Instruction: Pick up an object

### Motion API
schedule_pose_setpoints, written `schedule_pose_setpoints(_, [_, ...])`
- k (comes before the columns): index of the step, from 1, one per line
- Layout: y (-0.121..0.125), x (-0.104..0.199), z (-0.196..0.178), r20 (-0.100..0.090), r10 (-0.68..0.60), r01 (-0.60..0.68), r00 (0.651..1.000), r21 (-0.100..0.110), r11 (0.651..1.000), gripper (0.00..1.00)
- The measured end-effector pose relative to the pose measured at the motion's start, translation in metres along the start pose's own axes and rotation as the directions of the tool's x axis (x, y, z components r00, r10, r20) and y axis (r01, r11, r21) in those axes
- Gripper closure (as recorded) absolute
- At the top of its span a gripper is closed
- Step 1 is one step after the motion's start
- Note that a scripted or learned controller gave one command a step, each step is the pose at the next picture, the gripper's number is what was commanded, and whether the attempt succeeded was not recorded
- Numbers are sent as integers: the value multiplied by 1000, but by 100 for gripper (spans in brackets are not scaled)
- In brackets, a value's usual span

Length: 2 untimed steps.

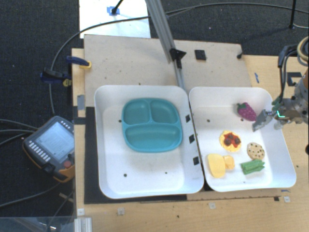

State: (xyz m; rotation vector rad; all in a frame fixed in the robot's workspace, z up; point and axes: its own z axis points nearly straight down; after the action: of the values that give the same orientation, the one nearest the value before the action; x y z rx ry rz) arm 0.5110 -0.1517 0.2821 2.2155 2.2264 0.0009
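Observation:
The right bin (282, 144) holds several toy foods: a purple bunch of grapes (246, 111), a round yellow pizza with red topping (231, 140), a chocolate-chip cookie (255, 151), a yellow cheese wedge (217, 165) and a green pea pod (252, 166). My gripper (270, 123) hangs over the right bin's far right part, just right of the grapes and a little apart from them. Its two fingers stand spread, with nothing between them.
A teal divided plate (151, 124) lies in the left bin (108, 144). A slanted metal pole (161, 23) crosses the bench behind the bins. A teach pendant (50, 146) and cables lie on the floor at the left.

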Motion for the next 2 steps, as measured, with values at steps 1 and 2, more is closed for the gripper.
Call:
schedule_pose_setpoints(1, [0, 0, 0, 0, 0, 0, 1000, -1, 1000, 0])
schedule_pose_setpoints(2, [11, 0, 53, 0, 3, -3, 1000, 2, 1000, 0])
